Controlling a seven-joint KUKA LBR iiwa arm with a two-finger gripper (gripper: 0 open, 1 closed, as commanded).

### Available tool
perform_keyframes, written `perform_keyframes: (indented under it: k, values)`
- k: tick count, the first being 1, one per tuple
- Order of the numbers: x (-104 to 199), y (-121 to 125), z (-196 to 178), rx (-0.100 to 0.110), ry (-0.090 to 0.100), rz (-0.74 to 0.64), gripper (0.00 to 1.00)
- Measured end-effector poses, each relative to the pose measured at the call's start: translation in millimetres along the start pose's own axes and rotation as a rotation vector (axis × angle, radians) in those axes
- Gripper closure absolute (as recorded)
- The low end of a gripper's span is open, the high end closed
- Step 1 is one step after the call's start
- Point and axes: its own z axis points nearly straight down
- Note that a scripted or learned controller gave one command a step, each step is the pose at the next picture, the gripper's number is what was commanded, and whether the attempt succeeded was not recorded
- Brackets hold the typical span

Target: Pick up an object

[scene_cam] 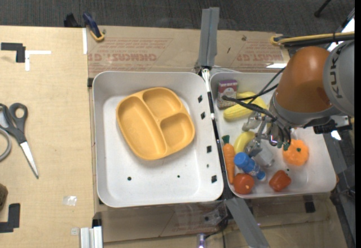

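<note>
I have the arm [307, 86] reaching in over the right bin [321, 182], with the jaws [264, 141] lowered among the toy food that fills it. From this slanted view the wrist and cabling crowd the tool, so I cannot tell how the jaws stand, and I see nothing clearly held.

**Location of candidate objects.** All pickable items lie in the right bin:
- a blue piece [243, 161] just below the tool, the closest item to it;
- a yellow piece [242, 141] beside the tool on its left;
- an orange carrot [228, 161] along the bin's left wall;
- a red tomato-like piece [243, 183] and a second red piece [280, 180] near the front wall;
- an orange fruit [296, 153] to the tool's right;
- a corn cob [240, 110] and a small purple carton [228, 86] toward the back.

The left bin [104, 145] carries a yellow divided plate [155, 122].

**Step in hand.** I judge this to be the descent-and-grasp stage: the tool is down at object level, and no lift has been confirmed.

**Next move.** The grasp should be settled on one item, most likely the blue piece or the yellow one beside it. The items sit close together, so the jaws need to straddle a single object without wedging a neighbour. After closing, lift straight up and verify that the object leaves the bin floor with the tool.
</note>
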Motion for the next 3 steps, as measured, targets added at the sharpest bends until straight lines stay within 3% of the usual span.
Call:
perform_keyframes:
  k: [2,3]
  values:
    - [36,-4,0,-0.001,-0.001,0.093,0.00]
    - [59,-10,-1,-0.001,-0.003,0.214,0.00]
